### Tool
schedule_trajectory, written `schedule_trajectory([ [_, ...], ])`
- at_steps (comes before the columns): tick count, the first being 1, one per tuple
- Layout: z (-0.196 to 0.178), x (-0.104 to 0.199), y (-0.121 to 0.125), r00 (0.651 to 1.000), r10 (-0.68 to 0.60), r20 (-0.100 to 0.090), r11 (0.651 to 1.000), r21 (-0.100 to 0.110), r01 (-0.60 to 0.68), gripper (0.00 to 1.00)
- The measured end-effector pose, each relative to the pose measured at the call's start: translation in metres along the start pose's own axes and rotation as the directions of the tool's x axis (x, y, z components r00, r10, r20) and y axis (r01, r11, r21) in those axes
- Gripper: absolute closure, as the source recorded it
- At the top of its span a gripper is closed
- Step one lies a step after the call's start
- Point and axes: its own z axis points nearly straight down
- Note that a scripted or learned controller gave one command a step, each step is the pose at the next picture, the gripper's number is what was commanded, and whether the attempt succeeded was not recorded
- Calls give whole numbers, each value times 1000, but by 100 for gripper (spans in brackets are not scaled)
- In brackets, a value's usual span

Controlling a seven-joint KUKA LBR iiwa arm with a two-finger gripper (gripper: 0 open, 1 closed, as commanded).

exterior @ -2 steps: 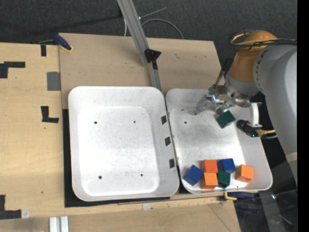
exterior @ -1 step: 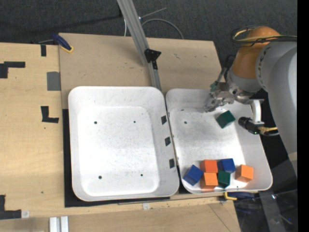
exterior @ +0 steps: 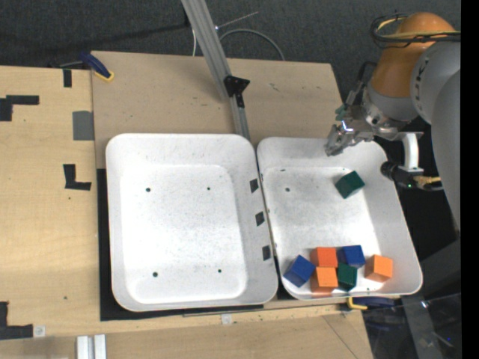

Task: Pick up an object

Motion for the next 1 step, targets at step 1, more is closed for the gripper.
schedule_trajectory([
  [1, -64, -1, 5, 1000, 0, 1, 1000, -2, 0, 100],
])
